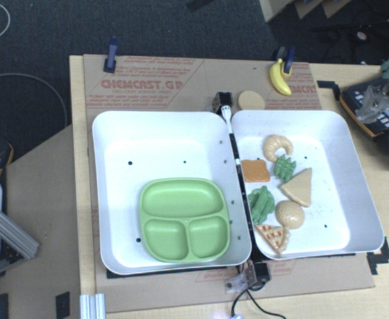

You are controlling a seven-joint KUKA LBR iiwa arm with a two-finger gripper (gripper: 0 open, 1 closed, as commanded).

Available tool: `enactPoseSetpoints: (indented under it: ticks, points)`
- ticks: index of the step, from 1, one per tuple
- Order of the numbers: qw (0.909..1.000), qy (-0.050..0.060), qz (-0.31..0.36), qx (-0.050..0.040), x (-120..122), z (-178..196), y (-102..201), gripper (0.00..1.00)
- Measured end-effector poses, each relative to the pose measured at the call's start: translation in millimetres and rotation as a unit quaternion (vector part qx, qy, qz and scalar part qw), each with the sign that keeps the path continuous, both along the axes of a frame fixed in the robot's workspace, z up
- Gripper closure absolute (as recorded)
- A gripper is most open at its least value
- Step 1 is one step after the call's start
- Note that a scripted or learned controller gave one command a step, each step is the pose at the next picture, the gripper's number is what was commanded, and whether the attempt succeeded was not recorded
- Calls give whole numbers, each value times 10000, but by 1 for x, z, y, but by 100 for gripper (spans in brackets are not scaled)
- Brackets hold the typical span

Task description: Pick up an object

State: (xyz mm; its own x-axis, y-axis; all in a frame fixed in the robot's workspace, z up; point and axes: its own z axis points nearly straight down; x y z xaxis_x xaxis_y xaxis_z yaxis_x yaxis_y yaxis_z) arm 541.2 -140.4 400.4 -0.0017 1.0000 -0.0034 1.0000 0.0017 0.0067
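Note:
The right bin (337,178) holds several toy foods grouped along its left half. A tan croissant (277,145) lies furthest back. An orange square cracker (255,171) sits next to a small green leafy piece (285,167). Nearer the front lie a tan wedge (299,187), a green vegetable (261,203) and a round beige bun (289,214). A pizza slice (272,236) rests at the front rim.
In the left bin (118,145) lies a green three-compartment plate (184,218). A yellow banana (280,78) and a round tan disc (251,100) lie on the cardboard behind the bins. An orange-and-black device (374,108) sits at the right edge.

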Motion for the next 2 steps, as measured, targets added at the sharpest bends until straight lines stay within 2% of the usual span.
enactPoseSetpoints:
  ticks: [1, 2]
  points:
    - [10000, -59, -29, -12, -64, 133, -25, 100]
    - [10000, -4, -9, -3, -61, 135, -22, 100]
